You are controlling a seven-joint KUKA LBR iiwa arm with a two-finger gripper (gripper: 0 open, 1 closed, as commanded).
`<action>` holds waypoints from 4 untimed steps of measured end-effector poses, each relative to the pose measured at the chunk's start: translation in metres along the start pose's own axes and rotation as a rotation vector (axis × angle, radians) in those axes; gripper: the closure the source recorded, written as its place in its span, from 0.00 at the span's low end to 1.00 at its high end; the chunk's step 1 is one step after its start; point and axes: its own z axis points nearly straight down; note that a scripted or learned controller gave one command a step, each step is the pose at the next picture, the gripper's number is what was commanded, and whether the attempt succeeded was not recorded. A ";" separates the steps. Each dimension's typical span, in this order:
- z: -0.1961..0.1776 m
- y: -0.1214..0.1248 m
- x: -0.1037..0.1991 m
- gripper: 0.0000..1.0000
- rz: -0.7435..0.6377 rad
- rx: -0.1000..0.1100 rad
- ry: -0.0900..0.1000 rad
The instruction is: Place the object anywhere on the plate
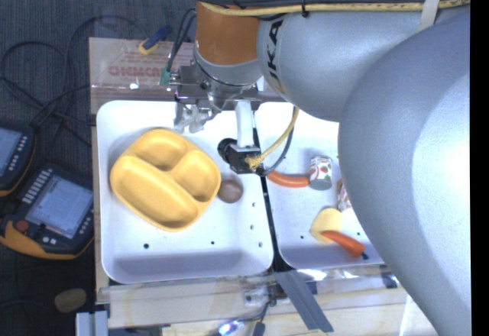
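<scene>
Though just beside the rim of the yellow plate (164,178), count the small brown ball (229,191), likely the task's thing, as outside it: on the left bin (221,243) floor, below and a little right of the claw (191,119). Cannot tell whether claw wide or narrow; grips nothing visible. Expect rolling: round, apt to squirt from a closing pinch. Beware clipping the plate rim below the claw and tipping it. Further right, risk picking the orange stick (286,179) or white cup (321,171) instead.
</scene>
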 end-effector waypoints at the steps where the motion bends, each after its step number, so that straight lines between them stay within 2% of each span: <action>1: 0.007 -0.025 -0.094 1.00 0.004 -0.001 -0.002; 2: -0.024 0.014 -0.036 1.00 0.001 -0.001 0.000; 3: -0.099 -0.018 0.005 1.00 0.000 -0.002 -0.001; 4: -0.101 0.030 0.013 1.00 0.004 -0.003 -0.003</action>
